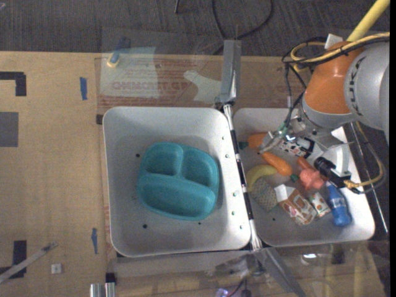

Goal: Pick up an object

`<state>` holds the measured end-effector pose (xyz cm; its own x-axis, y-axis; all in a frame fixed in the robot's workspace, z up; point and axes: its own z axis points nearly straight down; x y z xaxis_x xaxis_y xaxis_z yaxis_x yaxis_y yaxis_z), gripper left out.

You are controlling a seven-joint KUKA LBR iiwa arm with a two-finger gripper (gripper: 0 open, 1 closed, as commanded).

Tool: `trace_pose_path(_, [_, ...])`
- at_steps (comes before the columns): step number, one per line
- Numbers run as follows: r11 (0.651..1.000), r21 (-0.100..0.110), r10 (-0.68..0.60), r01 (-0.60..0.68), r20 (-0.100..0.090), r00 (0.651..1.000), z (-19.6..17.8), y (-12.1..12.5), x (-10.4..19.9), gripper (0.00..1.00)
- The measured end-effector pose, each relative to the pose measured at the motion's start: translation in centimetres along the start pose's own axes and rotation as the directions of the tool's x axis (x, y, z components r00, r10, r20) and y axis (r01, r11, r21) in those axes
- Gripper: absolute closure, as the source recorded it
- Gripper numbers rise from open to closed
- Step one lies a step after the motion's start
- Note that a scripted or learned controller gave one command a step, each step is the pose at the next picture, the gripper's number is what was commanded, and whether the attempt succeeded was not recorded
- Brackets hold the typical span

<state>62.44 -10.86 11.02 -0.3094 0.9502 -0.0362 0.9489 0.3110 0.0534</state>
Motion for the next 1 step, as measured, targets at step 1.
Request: trace_pose_path(1, [1.000, -0.006, 0.002, -0.002, 0.006, 1.000, -1.24, 0.16, -0.31, 1.00])
